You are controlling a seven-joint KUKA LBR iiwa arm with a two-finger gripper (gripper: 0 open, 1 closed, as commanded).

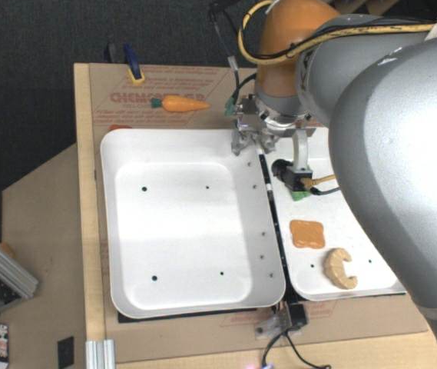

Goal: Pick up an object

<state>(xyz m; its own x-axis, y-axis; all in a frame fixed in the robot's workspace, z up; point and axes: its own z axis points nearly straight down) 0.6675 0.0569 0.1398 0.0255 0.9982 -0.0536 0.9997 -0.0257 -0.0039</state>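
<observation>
1. Camera view: the pincer (253, 138) hangs over the far rim where the bins meet. I cannot tell whether it is apart or together.
2. A tan crescent (341, 268) lies near the front of the right bin (329, 206), just beside an orange slab (306, 234).
3. The crescent looks light and firm, and is best pinched across its thick middle.

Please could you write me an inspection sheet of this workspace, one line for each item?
Surface: cardboard-covered bench bearing a left bin and a right bin, side by side.
Job's things: in the right bin, a flat orange-brown slice and a tan croissant, apart from each other.
Clutter: toy carrot on the bench beyond the left bin; blue clip at the bench's far edge.
Grippers: gripper above the far rim where the bins meet; nothing seen in it.
Cables: black cable at the bench's near edge.
Surroundings: dark carpet; metal rail at left.
</observation>
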